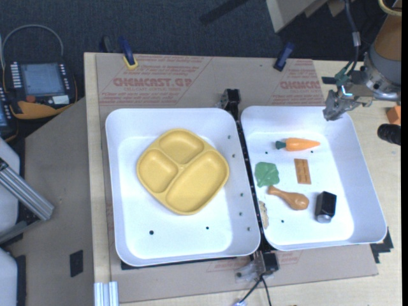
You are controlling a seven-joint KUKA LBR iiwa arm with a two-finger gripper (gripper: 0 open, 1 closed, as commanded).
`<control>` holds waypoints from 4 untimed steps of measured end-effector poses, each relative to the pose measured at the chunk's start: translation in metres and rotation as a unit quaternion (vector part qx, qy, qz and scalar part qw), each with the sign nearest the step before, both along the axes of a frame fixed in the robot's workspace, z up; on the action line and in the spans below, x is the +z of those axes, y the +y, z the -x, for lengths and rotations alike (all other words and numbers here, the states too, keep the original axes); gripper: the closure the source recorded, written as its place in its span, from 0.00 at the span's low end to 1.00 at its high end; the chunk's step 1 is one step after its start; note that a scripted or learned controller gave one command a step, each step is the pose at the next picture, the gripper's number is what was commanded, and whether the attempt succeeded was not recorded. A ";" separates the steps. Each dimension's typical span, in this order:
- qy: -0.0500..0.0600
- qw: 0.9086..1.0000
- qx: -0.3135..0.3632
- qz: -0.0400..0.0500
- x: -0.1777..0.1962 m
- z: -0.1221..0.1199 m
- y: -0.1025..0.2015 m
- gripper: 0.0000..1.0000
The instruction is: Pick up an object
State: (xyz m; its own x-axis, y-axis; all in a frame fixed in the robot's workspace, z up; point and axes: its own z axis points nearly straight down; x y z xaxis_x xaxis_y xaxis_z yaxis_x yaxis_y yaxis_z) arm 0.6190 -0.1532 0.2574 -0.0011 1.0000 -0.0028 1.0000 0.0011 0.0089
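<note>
**Pincer poised over the far corner of the right bin, nothing in its grip**

The pincer [333, 110] sits at the far right corner of the right bin [366, 190], its grey tip over the bin's rim. Whether it is apart or together I cannot tell, as the tip is small and seen from above. Nothing shows clamped in it, and it touches none of the objects.

Five objects lie in the right bin, all nearer the camera than the pincer and to its left or below it in the view. One toy carrot [298, 144] lies closest, just below and left of the pincer, orange with a dark green end. One small brown block [303, 171] lies beyond the carrot from the pincer. One green leafy piece [266, 173] lies further left. One tan drumstick-shaped piece [290, 197] lies just beside the green piece, on its near side. One black object [326, 206] lies almost straight below the pincer, well apart from it.

The left bin [121, 190], far to the pincer's left, holds one yellow divided plate [182, 170] with three compartments. Both bins rest on the table [95, 139], two in all.
</note>
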 end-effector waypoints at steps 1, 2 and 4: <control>0.006 1.000 0.002 -0.003 -0.014 0.002 0.051 1.00; 0.006 1.000 0.002 -0.003 -0.026 0.010 0.097 1.00; 0.006 1.000 0.003 -0.003 -0.023 0.030 0.216 1.00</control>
